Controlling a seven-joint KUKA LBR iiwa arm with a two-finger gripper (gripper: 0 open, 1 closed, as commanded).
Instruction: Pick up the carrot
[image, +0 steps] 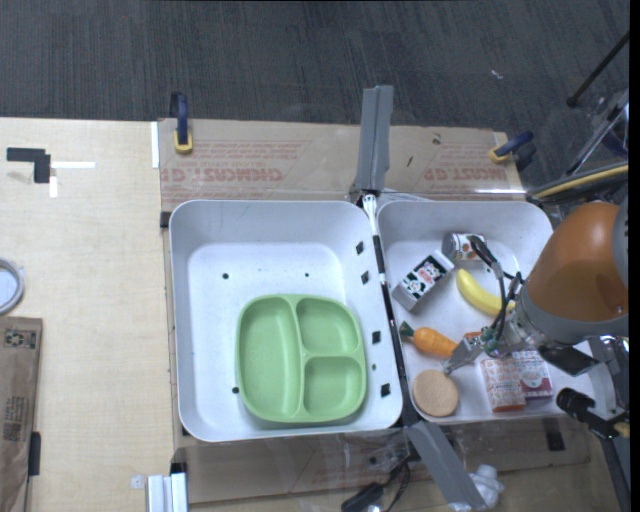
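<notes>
The carrot (434, 342) lies in the right bin (400, 215), close to that bin's left wall and about halfway down it, its orange body pointing down and to the right with a bit of green at its upper-left end. The pincer (462, 356) hangs just to the right of the carrot's thick end, nearly touching it, at the tip of the grey arm (575, 275) with its orange band. Whether the pincer is spread or closed cannot be told from this view, and the carrot does not sit between its tips.

Just below the carrot rests a round tan cookie (436, 393). Up and to the right of the carrot lies a yellow banana (478, 291); above the carrot, a small black-and-white carton (422, 279) leans near the bin's left wall, and farther up-right of the carrot sits a small can (463, 245). To the right of the carrot, beyond the pincer, lies a red-and-white packet (512, 381).

Left of the carrot, across the divider, the left bin (200, 240) holds a green divided plate (300, 357). Both bins stand on the tabletop (80, 250).
</notes>
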